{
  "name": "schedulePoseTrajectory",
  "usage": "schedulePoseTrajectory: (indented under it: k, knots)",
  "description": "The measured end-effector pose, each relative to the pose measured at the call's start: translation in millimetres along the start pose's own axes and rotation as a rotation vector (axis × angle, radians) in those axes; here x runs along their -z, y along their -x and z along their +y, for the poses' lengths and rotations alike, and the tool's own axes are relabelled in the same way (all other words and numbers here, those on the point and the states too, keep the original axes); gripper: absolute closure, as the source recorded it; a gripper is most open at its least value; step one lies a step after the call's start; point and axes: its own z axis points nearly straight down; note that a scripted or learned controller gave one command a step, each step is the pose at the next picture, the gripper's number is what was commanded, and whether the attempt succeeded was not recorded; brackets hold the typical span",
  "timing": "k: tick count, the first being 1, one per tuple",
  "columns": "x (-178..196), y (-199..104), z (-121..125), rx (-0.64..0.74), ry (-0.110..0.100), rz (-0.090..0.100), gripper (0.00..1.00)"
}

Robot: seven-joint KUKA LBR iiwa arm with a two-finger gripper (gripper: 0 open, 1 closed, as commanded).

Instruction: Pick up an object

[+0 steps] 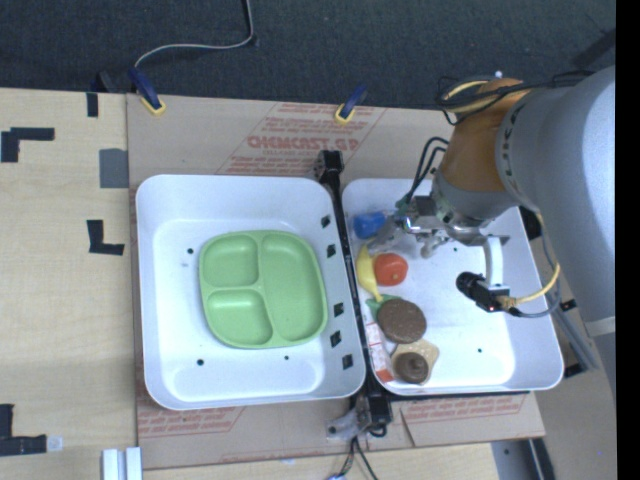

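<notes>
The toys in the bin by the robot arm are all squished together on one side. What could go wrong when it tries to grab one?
1. The red toy, yellow piece and blue toy sit crowded by the right bin's left wall, so the tool may bump a neighbour or the wall.
2. The brown disc lies flat and may slip.
3. The arm's cable hangs low and might snag.

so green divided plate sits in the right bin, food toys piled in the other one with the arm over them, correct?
Not quite. The camera view shows the green divided plate in the left bin, not the right. The food toys are in the right bin, with the arm over them.
</notes>
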Motion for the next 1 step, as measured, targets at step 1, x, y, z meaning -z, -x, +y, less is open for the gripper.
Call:
schedulePoseTrajectory:
  k: [1]
  knots:
    - [-22.8, 7.2, -24.9, -0.004, 0.018, -0.009, 0.0]
